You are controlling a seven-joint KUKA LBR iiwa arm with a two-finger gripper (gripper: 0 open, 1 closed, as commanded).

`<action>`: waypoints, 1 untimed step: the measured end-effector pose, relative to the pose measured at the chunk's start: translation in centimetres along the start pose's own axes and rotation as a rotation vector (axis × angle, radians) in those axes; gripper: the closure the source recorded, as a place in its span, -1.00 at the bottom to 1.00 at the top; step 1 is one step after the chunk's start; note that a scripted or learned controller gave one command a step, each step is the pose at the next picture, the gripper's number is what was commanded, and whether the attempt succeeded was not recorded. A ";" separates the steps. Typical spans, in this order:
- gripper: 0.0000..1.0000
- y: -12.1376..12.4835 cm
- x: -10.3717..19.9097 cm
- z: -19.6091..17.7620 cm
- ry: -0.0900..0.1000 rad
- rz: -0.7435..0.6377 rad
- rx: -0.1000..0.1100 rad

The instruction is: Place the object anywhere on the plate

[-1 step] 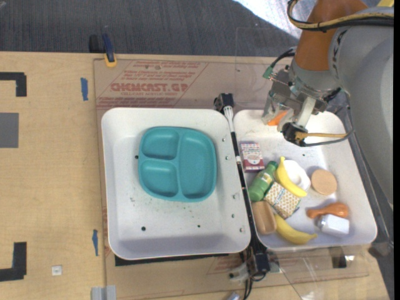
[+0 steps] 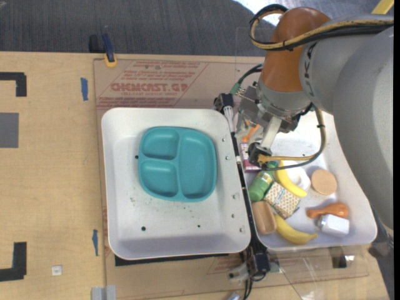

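Far left of frame: bare tan desk with black corner marks and blue tape tabs. Centre-left: left white bin, holding a teal three-compartment plate lying flat in the bin's upper middle, nothing on it; a few dark specks on the bin floor below it. Behind the bin, a cardboard sheet with red print. Right of centre: right white bin holds the clutter. Against its left wall, a green bottle-like item, below it a tan bread-like piece, beside those a patterned packet. One yellow banana lies across the middle, a second banana curves along the lower edge. Further right: round tan disc, and an orange-and-white item near the lower right corner. Gripper sits low at the bin's upper left, just above the green item and first banana; jaws state: cannot tell, nothing visibly between them. Grey arm with orange band fills the upper right.
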State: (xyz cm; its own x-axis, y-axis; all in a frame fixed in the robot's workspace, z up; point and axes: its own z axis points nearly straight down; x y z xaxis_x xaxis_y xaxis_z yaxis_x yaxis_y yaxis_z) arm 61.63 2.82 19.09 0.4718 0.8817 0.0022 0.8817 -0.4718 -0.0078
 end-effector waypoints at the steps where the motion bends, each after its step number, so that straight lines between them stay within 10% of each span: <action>1: 1.00 -10.7 2.1 0.9 -0.002 -0.043 0.003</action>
State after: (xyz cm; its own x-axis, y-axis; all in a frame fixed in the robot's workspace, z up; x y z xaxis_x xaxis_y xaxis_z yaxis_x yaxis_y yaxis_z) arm 53.17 9.73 18.31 0.4330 0.9014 0.0007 0.9013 -0.4330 -0.0105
